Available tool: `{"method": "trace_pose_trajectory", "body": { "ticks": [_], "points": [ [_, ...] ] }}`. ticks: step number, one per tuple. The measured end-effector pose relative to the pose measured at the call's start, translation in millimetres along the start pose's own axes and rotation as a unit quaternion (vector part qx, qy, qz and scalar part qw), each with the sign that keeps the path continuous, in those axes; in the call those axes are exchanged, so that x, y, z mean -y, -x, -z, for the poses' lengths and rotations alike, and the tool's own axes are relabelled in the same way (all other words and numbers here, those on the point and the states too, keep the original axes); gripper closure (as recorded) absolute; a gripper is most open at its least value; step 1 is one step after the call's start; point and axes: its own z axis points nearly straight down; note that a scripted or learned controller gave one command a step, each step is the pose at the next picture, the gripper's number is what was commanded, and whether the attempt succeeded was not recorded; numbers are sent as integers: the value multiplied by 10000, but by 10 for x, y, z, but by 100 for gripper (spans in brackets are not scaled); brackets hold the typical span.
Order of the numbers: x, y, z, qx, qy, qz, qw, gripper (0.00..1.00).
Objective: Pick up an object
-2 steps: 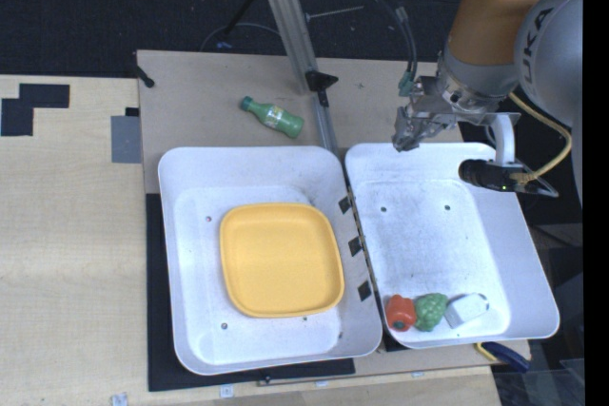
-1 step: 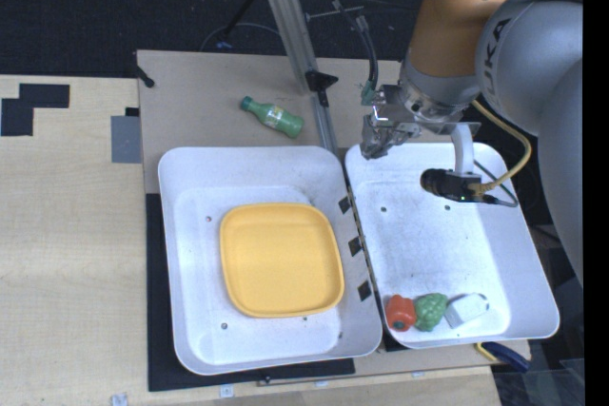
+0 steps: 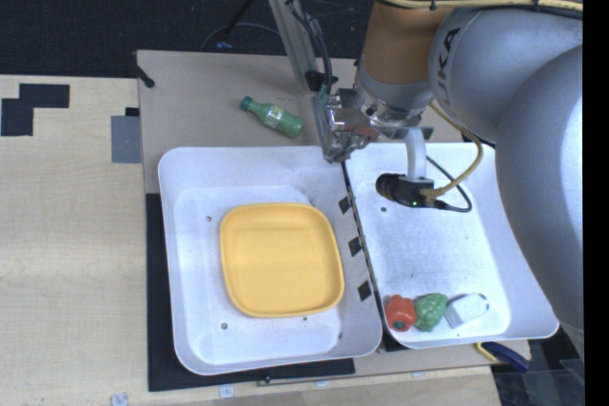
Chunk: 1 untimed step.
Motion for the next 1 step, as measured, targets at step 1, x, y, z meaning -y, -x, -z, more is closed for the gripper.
{"method": "trace_pose_trajectory", "body": {
  "ticks": [1],
  "points": [
    [27, -415, 24, 5, 4, -8, 10000, 100]
  ]
}}
